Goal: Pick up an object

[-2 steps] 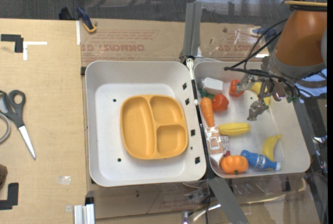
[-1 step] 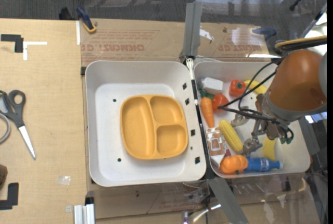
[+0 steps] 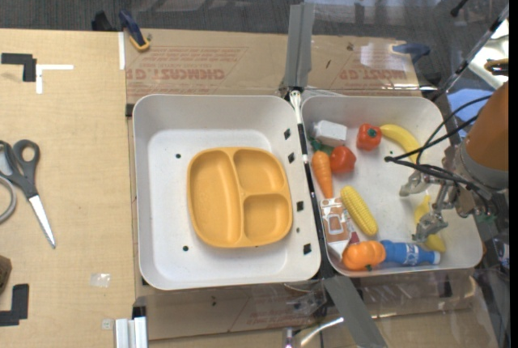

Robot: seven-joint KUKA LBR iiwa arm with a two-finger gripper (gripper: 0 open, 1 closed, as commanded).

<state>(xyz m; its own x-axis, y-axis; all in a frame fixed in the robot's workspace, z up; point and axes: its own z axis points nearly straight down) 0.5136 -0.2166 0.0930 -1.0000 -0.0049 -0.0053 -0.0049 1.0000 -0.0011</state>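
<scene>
Small yellow toy point(image 3: 434, 242) just beside claw point(image 3: 426, 210), right bin point(image 3: 388, 105).

robot lab bench point(image 3: 65, 176), scissors point(image 3: 31, 188), taped cardboard point(image 3: 202, 63), cables point(image 3: 421, 160)

The robot's grey arm with its broad, rounded orange band point(image 3: 495, 136) shows at the right edge, the orange shading darker toward its lower rim. Thin black cables point(image 3: 433, 146) run in loose curves from that band toward the wrist. The bare-metal silver end effector point(image 3: 427, 213) is built of small angular brackets and slim, pale metallic fingers point(image 3: 437, 218), with dark fittings behind them.
</scene>
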